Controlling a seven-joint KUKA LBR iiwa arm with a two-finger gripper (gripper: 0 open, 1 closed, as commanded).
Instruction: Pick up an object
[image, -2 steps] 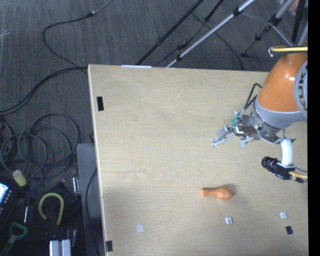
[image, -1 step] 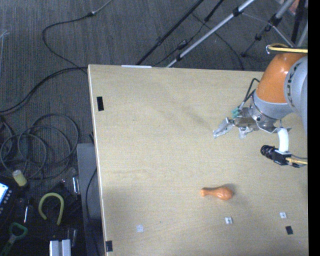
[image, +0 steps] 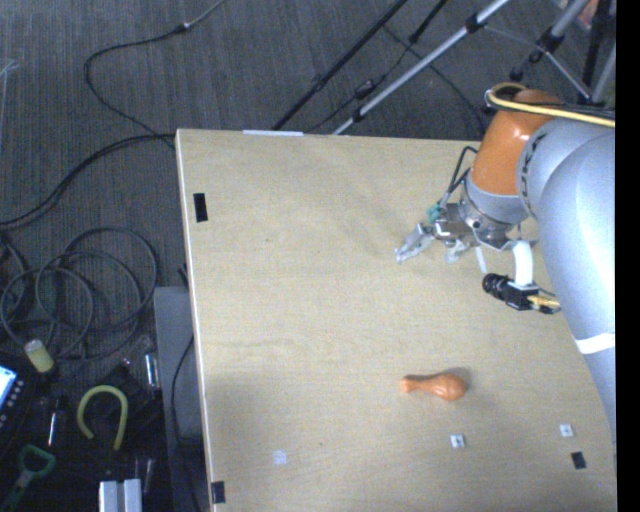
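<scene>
On the bench (image: 300, 300), orange object (image: 436, 385) lies well apart from jaws.

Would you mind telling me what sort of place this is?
Probably a robotics lab: a grey arm with a claw over a plywood bench, loose cables on carpet, and tripod legs.

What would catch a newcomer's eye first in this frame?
Probably the big grey arm with its orange band reaching in from the right, its gripper hanging over the upper middle of the tan board. Next comes the small orange pear-shaped object, alone on the board's lower right, well apart from the gripper. Left of the board, loops of black cable and a yellow-green hook clutter the floor.
</scene>
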